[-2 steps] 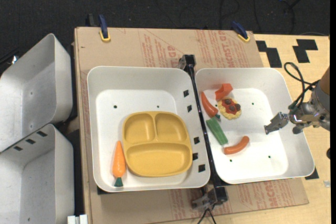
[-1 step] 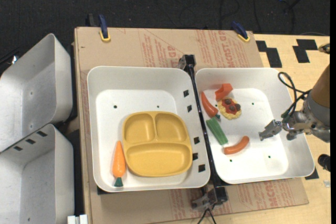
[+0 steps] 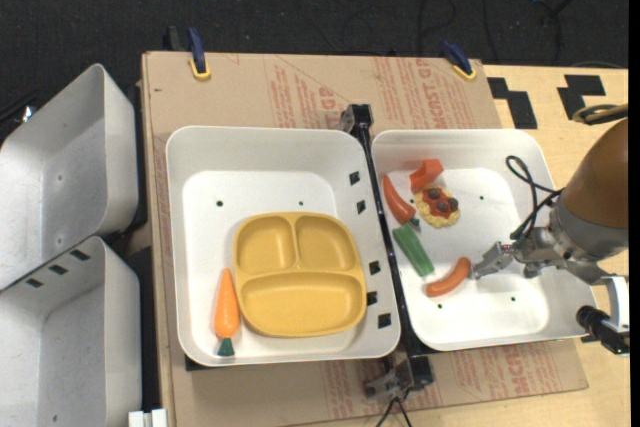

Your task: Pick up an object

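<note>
**Remote operator:** I have the fingers [image 3: 490,264] low in the right bin [image 3: 520,330], reaching in from the right. Their tips sit just beside the right end of the sausage [image 3: 447,278], near it but, as far as I can see, not around it. I can't tell how far apart they are; they read as one grey tip from up here.

**Colleague:** So nothing is held?

**Remote operator:** I see nothing between the fingers. The sausage lies flat on the bin floor, towards the near side, left of the tips.

**Colleague:** Which way does it run?

**Remote operator:** Its long axis goes from lower left to upper right, with the upper right end pointing at the fingers.

**Colleague:** What's around it?

**Remote operator:** Just beyond it, to the left, is a green pepper [image 3: 412,250], slanting the other way, its lower end close to the sausage's left end. Farther back is a red chili [image 3: 398,200] by the divider, then a small pizza slice [image 3: 438,207], and a red block [image 3: 426,173] farthest away. A black cable [image 3: 527,177] loops over the bin's far right corner.

**Colleague:** And the other bin?

**Remote operator:** The left bin [image 3: 190,215] holds a yellow divided plate [image 3: 298,273] with a carrot [image 3: 227,307] beside its left edge, tip pointing away. Both bins sit on the table [image 3: 300,85].
</note>
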You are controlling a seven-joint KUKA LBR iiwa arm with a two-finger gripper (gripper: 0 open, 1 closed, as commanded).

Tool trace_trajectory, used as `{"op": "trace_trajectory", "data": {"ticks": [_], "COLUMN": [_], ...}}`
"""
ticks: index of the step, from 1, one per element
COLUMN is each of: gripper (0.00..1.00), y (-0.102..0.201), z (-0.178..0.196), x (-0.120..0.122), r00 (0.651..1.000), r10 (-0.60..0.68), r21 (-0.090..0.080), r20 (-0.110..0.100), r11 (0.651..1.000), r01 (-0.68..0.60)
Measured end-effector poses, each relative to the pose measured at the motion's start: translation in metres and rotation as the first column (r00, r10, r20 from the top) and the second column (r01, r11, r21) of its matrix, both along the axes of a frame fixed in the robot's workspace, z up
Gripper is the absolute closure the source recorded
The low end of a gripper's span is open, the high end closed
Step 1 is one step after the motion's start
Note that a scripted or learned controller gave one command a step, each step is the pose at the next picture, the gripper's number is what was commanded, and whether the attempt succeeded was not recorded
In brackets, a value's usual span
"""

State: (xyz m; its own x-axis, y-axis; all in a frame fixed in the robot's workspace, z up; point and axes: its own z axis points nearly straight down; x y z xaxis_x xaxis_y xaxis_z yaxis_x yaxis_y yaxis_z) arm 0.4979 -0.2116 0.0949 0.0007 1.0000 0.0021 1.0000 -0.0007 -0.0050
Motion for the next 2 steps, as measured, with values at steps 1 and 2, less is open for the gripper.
{"op": "trace_trajectory", "data": {"ticks": [1,2], "gripper": [1.0,1.0], "y": [-0.001,0.0], "z": [0.014,0.077], "x": [0.001,0.003], "r00": [1.0,1.0], "r10": [-0.001,0.003], "r21": [-0.003,-0.005], "r20": [0.006,0.011], "r11": [1.0,1.0], "r01": [0.001,-0.003]}}
